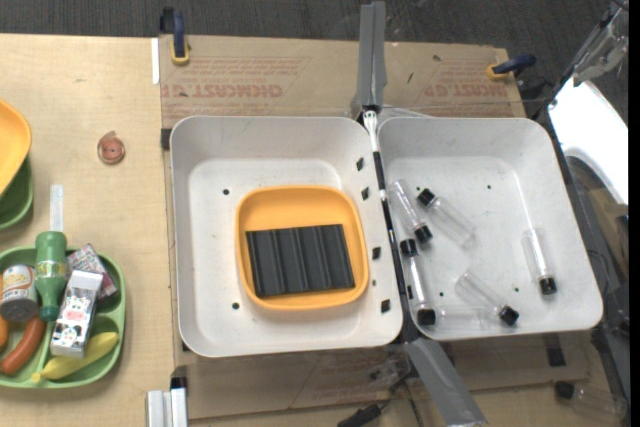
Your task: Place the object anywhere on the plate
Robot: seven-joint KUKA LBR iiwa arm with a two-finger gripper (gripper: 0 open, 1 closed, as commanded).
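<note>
An orange square plate with rounded corners lies in the middle of the left white bin. On it rests a dark grey ribbed rectangular object, lying flat and covering most of the plate's inner floor. Several clear tubes with black caps lie scattered in the right white bin. One tube is near the bin's middle, another is at the right, and a third is near the front.
A pale part of the arm's body rises past the right bin's far right corner. On the bench at left stand a green tray of toy food, a yellow bowl and a small pink disc.
</note>
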